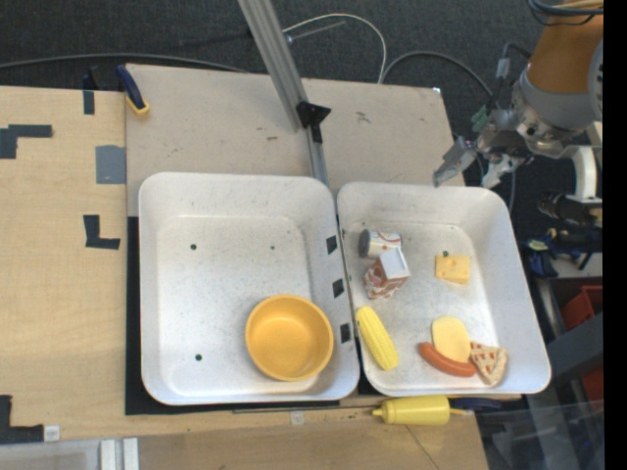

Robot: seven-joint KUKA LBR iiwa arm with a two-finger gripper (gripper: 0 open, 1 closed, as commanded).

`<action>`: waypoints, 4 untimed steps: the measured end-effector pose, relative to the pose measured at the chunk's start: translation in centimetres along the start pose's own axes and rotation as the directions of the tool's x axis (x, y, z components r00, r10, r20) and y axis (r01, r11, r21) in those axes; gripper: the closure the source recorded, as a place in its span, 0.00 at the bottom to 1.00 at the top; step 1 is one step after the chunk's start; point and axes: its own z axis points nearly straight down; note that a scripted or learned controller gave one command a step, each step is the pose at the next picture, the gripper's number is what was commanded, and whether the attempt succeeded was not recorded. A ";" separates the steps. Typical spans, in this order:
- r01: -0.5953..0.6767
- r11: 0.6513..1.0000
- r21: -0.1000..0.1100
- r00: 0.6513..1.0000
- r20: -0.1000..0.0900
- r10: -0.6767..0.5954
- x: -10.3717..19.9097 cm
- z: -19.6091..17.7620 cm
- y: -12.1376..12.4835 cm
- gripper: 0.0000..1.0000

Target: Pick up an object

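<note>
The claw (475, 163) hangs over the far right corner of the right bin (516, 253), just above its rim. Its two fingers are apart, and there is nothing between them. The grey arm (560, 62) with its orange band comes in from the right side above it.

The right bin holds the toys to pick up. A small milk carton (385, 265) lies near the middle of the bin, with a little grey round thing (363, 242) touching its left side. A yellow cheese block (453, 268) sits to the right of the carton, apart from it. A corn cob (376, 337) lies near the bin's left wall, toward the front. At the front right, a yellow slice (452, 339), a red sausage (446, 360) and a pizza slice (488, 362) lie close together, touching. All of these are well apart from the claw.

The left bin (167, 282) holds a yellow bowl (288, 337) near its front right corner, standing upright.

A yellow mustard bottle (416, 411) lies on its side on the surface, just outside the front edge of the right bin. A silver pole (274, 47) slants up from between the two bins at the back.
</note>
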 end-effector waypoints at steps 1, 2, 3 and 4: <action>0.000 1.000 0.000 1.000 0.000 0.000 0.0 0.0 0.0 0.00; -0.001 1.000 0.004 1.000 -0.001 0.001 0.8 4.8 -0.6 0.00; -0.001 1.000 0.008 1.000 -0.001 0.001 0.9 11.4 -0.9 0.00; -0.001 1.000 0.005 1.000 -0.001 0.001 1.3 15.8 -1.2 0.00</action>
